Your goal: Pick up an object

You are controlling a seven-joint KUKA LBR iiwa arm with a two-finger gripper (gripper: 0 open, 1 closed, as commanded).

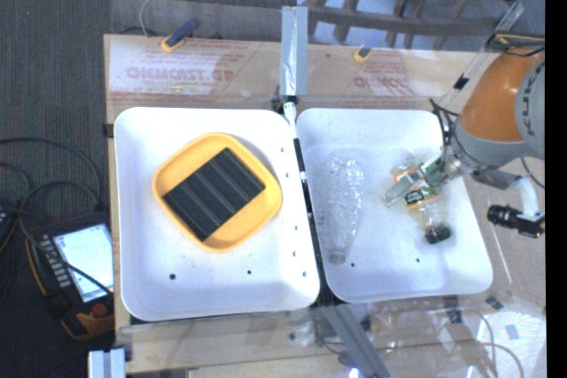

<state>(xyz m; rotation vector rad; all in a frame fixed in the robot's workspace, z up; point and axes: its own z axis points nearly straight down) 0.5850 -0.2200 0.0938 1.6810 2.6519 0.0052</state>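
Within right bin (461, 270), bottle (341, 204) lengthwise, cap-down.

Even, bright light falls from overhead, so the two white bins (213, 297) nearly wash out and shadows stay faint and short. The tool (415, 187) is small and smeared, its outline soft. Left of the tool, a clear plastic bottle (341, 204) shows pale glints. The carpet far left of the tool looks dim and grainy.
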